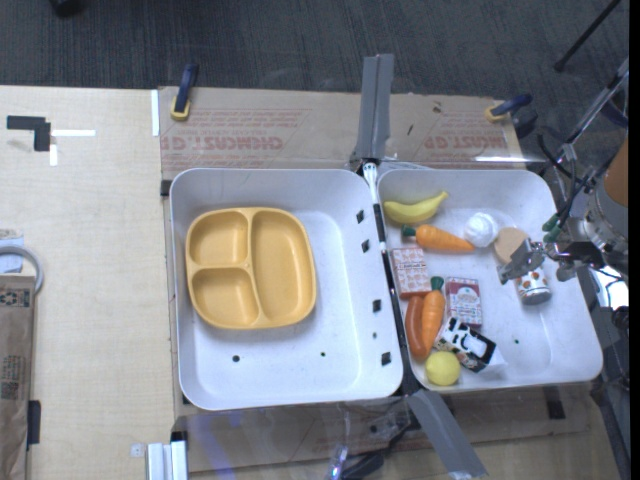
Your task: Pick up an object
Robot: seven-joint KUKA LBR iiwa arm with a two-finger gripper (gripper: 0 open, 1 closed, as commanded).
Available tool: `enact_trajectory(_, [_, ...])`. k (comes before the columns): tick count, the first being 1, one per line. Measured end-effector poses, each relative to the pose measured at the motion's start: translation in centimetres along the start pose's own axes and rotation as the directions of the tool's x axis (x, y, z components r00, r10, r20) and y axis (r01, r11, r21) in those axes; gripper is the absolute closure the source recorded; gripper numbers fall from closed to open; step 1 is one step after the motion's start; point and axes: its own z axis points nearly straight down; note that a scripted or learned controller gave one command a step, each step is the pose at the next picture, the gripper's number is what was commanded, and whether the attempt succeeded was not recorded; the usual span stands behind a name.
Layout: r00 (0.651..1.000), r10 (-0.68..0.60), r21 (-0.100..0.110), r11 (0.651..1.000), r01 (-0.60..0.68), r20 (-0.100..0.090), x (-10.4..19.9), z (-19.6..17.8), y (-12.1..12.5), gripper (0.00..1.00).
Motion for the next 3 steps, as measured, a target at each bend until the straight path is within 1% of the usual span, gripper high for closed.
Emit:
enact_trajectory(1, [1.0,0.026,-0.008,1.0,-0.026,0.001,1.4,13.6,-1.6,0.0])
enact_trajectory(2, [0.994,0.113,-0.011,0.993,-0.113,0.005,4.6,13.5,1.8,0.0])
enact_trajectory(3, [0.993,0.118,-0.01,0.993,-0.118,0.006,4.4,12.6,1.7,1.0])
